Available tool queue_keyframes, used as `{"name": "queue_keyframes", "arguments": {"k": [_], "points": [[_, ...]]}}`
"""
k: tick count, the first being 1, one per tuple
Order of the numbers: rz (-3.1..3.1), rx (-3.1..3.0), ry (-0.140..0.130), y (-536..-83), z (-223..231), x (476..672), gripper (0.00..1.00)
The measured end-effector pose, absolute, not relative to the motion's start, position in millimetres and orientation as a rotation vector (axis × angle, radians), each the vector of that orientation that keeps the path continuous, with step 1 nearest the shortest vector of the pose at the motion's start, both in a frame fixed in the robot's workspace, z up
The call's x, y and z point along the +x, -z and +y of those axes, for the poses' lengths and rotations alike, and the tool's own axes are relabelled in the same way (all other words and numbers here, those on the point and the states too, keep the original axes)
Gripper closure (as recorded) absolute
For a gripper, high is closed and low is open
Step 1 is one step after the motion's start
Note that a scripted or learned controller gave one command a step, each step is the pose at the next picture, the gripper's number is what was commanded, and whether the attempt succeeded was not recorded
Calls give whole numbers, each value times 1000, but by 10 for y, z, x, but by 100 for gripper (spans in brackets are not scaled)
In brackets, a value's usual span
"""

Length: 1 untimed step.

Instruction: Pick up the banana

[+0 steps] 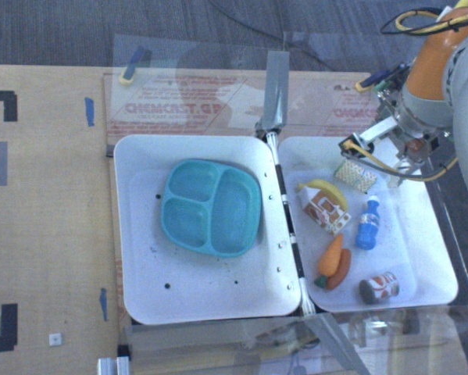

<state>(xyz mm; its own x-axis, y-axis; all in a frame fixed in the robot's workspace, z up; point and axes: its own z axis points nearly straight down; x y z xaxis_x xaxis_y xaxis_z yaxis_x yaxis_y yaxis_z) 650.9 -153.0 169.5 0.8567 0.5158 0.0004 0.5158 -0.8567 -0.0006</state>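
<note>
Camera view: I see two white bins side by side. The left bin (136,287) has a teal three-compartment plate (212,207) near its centre. The right bin (437,264) carries the clutter. The banana (330,188) lies at about 10 o'clock in that bin, yellow and curved, touching the top edge of a small carton (325,211) with red-and-white print, text too small to read. A blue bottle (366,224) is just beside the carton at its 3 o'clock. A carrot (330,256) and a sausage (341,269) lie together at 7 o'clock. A can (379,287) lies on its side at 5 o'clock, label unreadable. A patterned tan packet (355,176) sits at 12 o'clock. My gripper (409,151) hangs over the bin's 1 o'clock corner, well apart from the banana; I cannot tell how the fingers stand. Red print on the board behind the bins is blurred.
</note>
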Motion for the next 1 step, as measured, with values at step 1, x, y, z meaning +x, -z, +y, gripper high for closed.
{"name": "queue_keyframes", "arguments": {"k": [1], "points": [[-800,-3037,0,-1114,-1161,6386,0]]}}
